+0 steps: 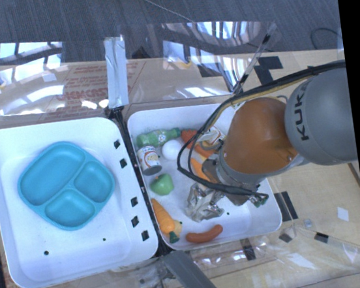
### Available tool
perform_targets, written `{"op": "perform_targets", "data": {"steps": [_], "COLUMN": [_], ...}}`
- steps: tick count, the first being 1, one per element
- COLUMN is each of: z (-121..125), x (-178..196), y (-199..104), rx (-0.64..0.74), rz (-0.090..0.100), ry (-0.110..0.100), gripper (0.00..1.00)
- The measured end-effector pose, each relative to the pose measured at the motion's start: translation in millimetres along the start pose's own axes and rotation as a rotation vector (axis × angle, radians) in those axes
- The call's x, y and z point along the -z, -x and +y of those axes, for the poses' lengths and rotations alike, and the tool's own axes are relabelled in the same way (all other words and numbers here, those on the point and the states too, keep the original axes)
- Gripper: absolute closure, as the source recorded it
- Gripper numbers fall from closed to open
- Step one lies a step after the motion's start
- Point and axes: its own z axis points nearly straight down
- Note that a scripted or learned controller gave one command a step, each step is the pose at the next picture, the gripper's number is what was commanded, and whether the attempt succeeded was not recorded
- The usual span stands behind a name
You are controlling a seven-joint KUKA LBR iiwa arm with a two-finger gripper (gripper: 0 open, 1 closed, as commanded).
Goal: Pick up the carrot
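Note:
The carrot (164, 218), orange with a green tip at its near end, lies along the left wall of the right bin (268, 217), near the front. My gripper (204, 204) hangs low over the bin floor, a short way right of the carrot and apart from it. Nothing shows in its grasp. The orange wrist band and grey arm hide the bin's right half.
A red sausage (204, 235) lies just in front of the gripper. A green apple (163, 184), a small can (149, 158), a white egg (171, 150) and a green bottle (159, 137) sit behind the carrot. An orange piece (199, 165) lies partly under the arm. The left bin holds a blue divided plate (67, 184).

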Motion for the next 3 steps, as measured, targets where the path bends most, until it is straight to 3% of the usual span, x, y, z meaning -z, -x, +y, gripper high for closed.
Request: {"op": "perform_targets", "data": {"steps": [1, 2, 3], "z": [18.4, 3.6, -71.9], "x": [115.2, 24.9, -0.5], "y": [58.6, 1.5, -10.6], "rx": [-0.036, 0.097, -0.142], "rz": [-0.008, 0.006, 0.001], "ry": [-0.006, 0.006, 0.000], "gripper": [1.00, 1.00, 1.00]}}
